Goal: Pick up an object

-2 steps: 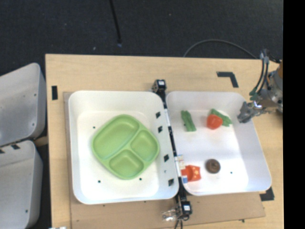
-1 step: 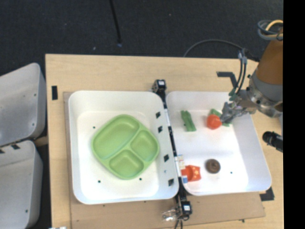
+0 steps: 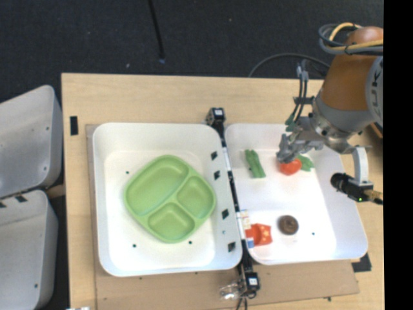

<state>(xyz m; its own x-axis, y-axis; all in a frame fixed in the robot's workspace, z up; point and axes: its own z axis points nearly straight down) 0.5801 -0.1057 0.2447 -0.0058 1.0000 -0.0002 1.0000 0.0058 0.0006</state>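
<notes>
A wooden bench carried two white bins. In the right bin, the gripper hung at the far side directly over a red-orange object, seemingly touching it; whether it pinched it could not be told.

Robot lab, wooden bench, twin white bins, cabling
</notes>
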